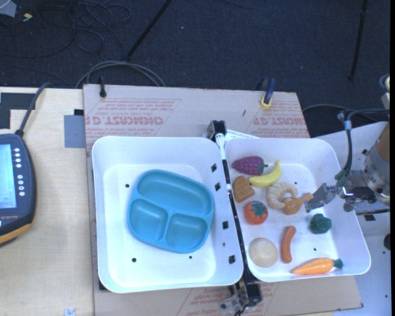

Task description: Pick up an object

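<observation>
A robotics lab: teach pendant (6,183) on the bench (52,255), cables (85,25) across the dark floor (217,38)

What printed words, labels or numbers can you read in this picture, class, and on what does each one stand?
"CHEMCAST G.P.", in red, upside down, repeated across the brown protective sheet under the two shallow white bins; the letters are blurred, so this reading is uncertain.
Grey handheld control pendant's lit screen: too small to read.
Plastic toy foods: no text visible.

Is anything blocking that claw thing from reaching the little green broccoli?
Nothing visible. The tool sits at the right bin's right side, with the broccoli just below it in the view and bare bin floor between them.
</observation>
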{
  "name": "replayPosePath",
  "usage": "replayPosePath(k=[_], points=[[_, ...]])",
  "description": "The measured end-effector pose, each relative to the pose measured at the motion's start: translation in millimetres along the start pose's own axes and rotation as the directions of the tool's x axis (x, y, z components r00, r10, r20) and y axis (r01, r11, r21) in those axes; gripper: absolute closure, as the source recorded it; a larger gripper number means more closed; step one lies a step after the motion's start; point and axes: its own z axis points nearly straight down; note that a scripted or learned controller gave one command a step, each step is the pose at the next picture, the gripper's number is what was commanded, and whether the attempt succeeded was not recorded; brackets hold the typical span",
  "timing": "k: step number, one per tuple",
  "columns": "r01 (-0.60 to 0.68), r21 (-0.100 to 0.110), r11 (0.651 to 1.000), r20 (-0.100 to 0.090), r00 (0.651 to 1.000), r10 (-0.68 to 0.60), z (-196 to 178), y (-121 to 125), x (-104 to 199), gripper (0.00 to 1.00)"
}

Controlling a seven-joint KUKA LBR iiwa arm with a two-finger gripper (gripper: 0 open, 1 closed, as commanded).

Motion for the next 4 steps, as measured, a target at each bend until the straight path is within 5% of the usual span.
replayPosePath(k=[1,2,3,4], points=[[0.0,0.002,1.0,-0.001,1.0,0.0,-9.6,-0.2,-0.7,1.0],[0.005,0.009,1.0,-0.006,1.0,-0.005,71.6,-9.9,77.3,1.0],[0.006,0.004,1.0,-0.003,1.0,-0.006,68.0,-8.8,150.3,1.0],[0.001,-0.001,1.0,0.0,1.0,-0.001,-7.6,-8.3,157.0,1.0]])
